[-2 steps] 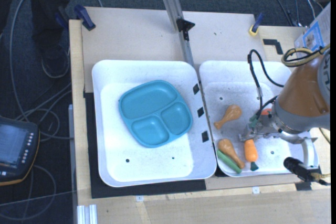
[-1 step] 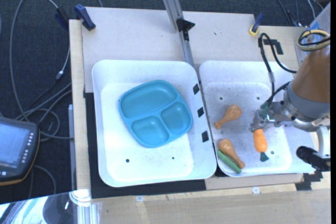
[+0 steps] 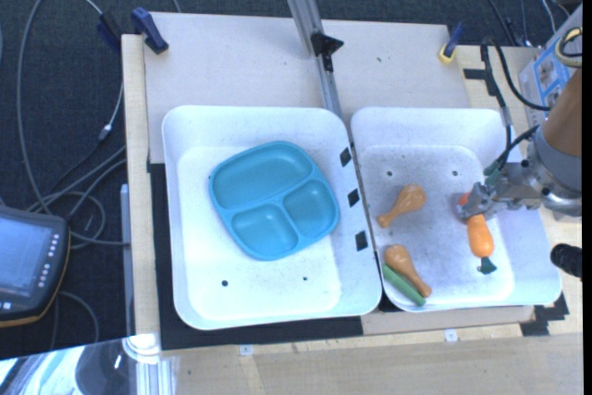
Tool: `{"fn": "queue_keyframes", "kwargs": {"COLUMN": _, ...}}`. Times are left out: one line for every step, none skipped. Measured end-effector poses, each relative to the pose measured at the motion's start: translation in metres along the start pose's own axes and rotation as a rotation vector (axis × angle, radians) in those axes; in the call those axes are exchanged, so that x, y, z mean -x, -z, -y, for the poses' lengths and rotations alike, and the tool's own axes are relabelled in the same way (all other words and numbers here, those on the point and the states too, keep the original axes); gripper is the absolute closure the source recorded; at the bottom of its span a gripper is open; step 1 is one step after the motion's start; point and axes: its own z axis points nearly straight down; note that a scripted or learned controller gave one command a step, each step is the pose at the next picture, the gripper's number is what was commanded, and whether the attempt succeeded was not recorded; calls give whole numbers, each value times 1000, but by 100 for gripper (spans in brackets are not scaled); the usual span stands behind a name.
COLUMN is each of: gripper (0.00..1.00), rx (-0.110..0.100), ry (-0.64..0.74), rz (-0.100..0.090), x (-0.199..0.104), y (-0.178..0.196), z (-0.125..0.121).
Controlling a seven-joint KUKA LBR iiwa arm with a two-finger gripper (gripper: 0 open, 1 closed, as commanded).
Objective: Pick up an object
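Starting near: a carrot-like toy with a green end (image 3: 405, 271) lay at the right bin's (image 3: 435, 129) near-left corner, seemingly scattered as pick stock. Right of it, the orange carrot (image 3: 480, 239) lay loose on the bin floor, just under the gripper (image 3: 474, 202), likely the target. Jaws: couldn't tell if apart or together. Farther left, a toy drumstick (image 3: 401, 203). Blue divided plate (image 3: 274, 199) filled the left bin (image 3: 185, 129).

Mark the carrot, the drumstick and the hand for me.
carrot (image 3: 480, 238): camera view, middle of its orange body.
drumstick (image 3: 403, 202): camera view, its thick tan end.
hand (image 3: 474, 203): camera view, at its fingertips, just above the carrot.
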Motion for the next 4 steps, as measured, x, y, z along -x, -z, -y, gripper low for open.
{"fn": "queue_keyframes", "kwargs": {"gripper": 100, "rx": -2, "ry": 1, "rz": -1, "x": 0, "y": 29, "z": -2}}
{"fn": "queue_keyframes", "kwargs": {"gripper": 100, "rx": -7, "ry": 6, "rz": -5, "x": -57, "y": 25, "z": -11}}
{"fn": "queue_keyframes", "kwargs": {"gripper": 100, "rx": -9, "ry": 6, "rz": -6, "x": -114, "y": 26, "z": 0}}
{"fn": "queue_keyframes", "kwargs": {"gripper": 100, "rx": -7, "ry": 6, "rz": -6, "x": -166, "y": 33, "z": 6}}
